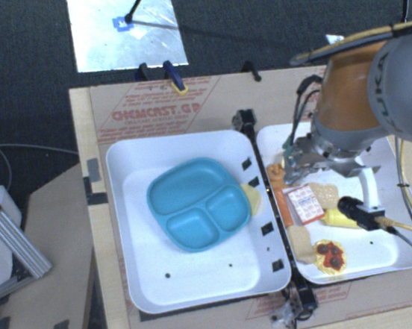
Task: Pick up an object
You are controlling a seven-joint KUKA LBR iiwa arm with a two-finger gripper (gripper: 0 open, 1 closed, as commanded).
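Observation:
My gripper hangs low over the upper left part of the right bin, under the grey wrist with its orange band. Just beside and below it lie an orange piece, a red and white packet and a beige piece. Further toward the front are a yellow piece, a pale bread-like piece and a small pizza slice. The arm hides the bin's back part.
The left bin holds a blue divided plate with a pale yellow thing tucked at its right edge. A black divider with clips runs between the bins.

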